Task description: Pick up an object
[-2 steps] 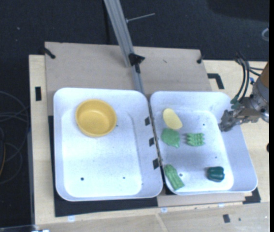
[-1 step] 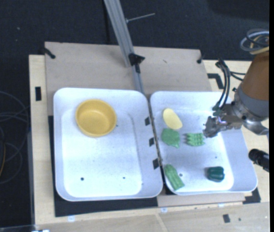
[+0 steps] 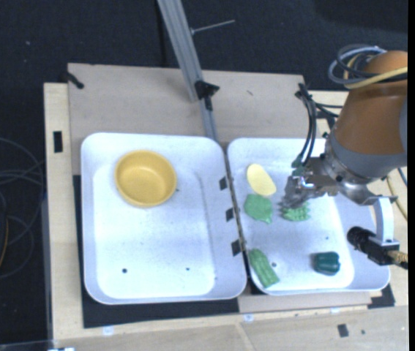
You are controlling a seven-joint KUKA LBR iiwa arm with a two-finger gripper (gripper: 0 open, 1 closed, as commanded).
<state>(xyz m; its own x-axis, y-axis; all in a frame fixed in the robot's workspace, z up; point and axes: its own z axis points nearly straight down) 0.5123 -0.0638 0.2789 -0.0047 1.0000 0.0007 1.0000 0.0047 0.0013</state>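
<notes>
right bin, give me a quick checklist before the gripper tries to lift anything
1. Gripper down at an object: ok, at the frilly green piece.
2. Piece seen between its fingers: cannot tell.
3. Neighbours apart from it: not ok, the green leafy piece lies close, the pale yellow piece just above.
4. Dark green object away from the gripper: ok.
5. Green oblong piece inside the right bin: ok, at its left edge.

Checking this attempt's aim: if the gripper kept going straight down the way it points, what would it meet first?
Most likely the small green leafy piece directly under the gripper in the right bin. Height above it is unclear from this slanted view; it may already be touching.
</notes>
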